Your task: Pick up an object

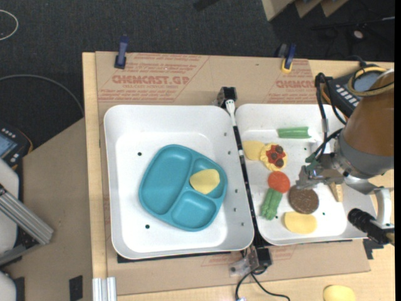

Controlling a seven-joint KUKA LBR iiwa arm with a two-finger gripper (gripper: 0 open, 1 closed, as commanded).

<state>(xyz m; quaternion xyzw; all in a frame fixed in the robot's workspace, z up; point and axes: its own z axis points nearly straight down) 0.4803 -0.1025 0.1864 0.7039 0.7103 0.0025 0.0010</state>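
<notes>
Noted a bench [188, 74] topped with brown board; on it, found two white bins side by side, touching along their inner walls. Saw the left bin [114, 168] carrying a teal divided plate [164, 182], with a pale yellow lump [204, 180] lying in the plate's compartment nearest the right bin. Saw the right bin [276, 110] crowded with small food toys.

Placed the arm [369, 130] over the right bin's right half, coming in from the right side; placed the claw [311, 175] low above the bin floor, among the toys; could not tell whether apart or together, and made out nothing clamped in it.

Judged the brown disc [303, 200] the likeliest target; located it just beside the claw, toward the near edge of the bin and slightly left, possibly touching; round, so no long axis to line up with.

Counted the neighbours: a red ball [279, 181] just left of the claw; a green pod [271, 204] left of the disc, its length running roughly near to far; a yellow wedge [299, 222] just nearer than the disc; a green stick [292, 132] well apart at the far side, lying crosswise.

Reckoned a short shift toward the near edge would centre the claw on the disc; feared nudging the ball or wedge, given the crowding.
</notes>
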